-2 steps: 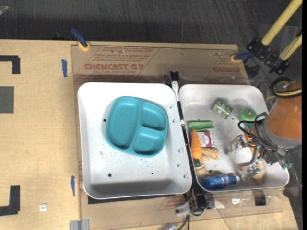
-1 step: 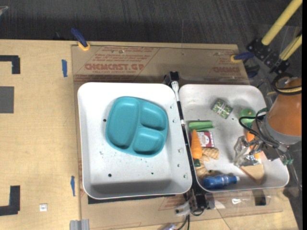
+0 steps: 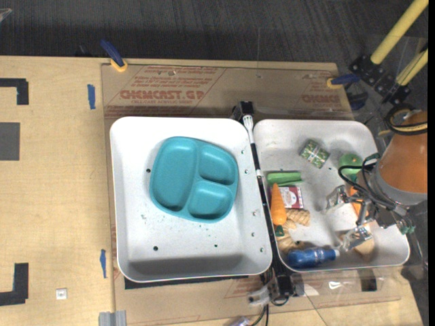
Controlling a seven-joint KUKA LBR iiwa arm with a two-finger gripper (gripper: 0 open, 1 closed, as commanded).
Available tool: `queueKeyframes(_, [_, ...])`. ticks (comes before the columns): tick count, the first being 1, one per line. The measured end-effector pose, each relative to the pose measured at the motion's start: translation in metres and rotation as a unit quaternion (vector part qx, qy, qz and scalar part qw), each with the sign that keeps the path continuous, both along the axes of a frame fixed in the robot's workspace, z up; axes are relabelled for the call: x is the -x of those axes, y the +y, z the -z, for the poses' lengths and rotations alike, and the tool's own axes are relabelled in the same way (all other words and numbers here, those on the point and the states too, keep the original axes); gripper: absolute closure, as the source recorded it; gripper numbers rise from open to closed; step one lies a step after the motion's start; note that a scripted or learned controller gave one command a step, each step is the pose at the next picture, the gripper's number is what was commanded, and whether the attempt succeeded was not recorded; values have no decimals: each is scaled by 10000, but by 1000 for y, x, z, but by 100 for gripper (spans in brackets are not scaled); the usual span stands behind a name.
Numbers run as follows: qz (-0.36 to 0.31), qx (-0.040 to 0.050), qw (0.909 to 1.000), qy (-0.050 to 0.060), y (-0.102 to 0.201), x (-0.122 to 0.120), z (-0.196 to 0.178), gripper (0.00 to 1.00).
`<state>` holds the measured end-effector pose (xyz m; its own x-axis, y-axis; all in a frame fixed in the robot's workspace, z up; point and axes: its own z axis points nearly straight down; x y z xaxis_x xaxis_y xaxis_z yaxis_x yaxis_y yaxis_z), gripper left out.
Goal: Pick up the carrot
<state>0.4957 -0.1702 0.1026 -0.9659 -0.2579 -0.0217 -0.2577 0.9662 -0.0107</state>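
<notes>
The carrot (image 3: pixel 279 206) is orange with a green top (image 3: pixel 283 177). It lies lengthwise along the left wall of the right bin (image 3: pixel 285 136), beside a red-and-white packet (image 3: pixel 293 197). My gripper (image 3: pixel 347 216) is low at the right side of the same bin, well to the right of the carrot. Its fingers (image 3: pixel 338 197) are spread apart, so it is open, and a small white object (image 3: pixel 344 213) sits between them. The grey wrist with its orange band (image 3: pixel 406 165) stands above the bin's right edge.
The left bin (image 3: pixel 129 202) holds a teal divided plate (image 3: pixel 194 178). Around the carrot are a tan waffle-like piece (image 3: pixel 298 217), a blue bottle (image 3: pixel 311 255), a green-and-white box (image 3: pixel 314 153) and a green item (image 3: pixel 350 160). A black clamp (image 3: pixel 245 111) sits between the bins.
</notes>
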Motion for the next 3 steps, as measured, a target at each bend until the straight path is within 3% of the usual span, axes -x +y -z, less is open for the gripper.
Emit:
queueKeyframes(1, [-8,4,10000,-45,1,-3,-11,100])
queueKeyframes(2, [-6,2,10000,-40,1,-3,-11,0])
queueKeyframes(3, [262,-14,9996,38,19,-45,12,0])
